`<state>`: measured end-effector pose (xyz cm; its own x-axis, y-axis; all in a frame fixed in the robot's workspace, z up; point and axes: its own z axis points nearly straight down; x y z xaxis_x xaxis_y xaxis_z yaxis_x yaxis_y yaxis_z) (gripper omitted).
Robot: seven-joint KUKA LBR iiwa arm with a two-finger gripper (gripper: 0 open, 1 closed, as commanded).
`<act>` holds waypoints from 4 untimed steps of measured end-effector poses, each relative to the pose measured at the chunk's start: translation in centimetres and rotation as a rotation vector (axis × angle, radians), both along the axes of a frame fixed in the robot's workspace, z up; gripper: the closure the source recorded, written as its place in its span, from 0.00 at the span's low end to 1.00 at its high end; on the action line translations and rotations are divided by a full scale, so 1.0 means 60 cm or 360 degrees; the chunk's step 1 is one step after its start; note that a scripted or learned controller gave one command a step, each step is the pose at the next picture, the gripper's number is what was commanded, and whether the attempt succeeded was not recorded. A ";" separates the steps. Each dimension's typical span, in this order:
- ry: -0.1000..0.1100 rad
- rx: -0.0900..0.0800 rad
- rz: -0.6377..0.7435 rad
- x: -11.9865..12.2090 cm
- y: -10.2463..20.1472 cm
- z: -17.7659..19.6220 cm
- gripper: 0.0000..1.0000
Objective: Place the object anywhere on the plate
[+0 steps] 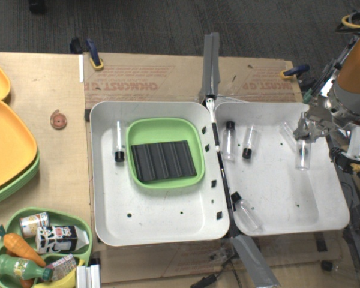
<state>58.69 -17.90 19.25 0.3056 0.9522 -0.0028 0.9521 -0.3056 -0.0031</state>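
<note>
The claw (pixel 304 138) hangs over the right bin (pixel 324 221) with a clear tube (pixel 302 155) standing up under it, but I cannot tell if it pinches the tube. The plate (pixel 165 128) sits far off in the left bin (a long trip). A loose hold could let the slippery tube fall.

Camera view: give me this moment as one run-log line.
gripper: over right bin, at a clear tube, grasp unclear | plate: left bin, holds black ridged pad, no tube | other tubes: one left, three right
</note>
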 end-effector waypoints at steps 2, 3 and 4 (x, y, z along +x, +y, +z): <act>-0.0001 0.0004 0.0323 -0.060 0.038 0.015 1.00; 0.0000 0.0004 0.0503 -0.065 0.053 0.008 1.00; 0.0000 0.0006 0.0963 -0.066 0.079 0.006 1.00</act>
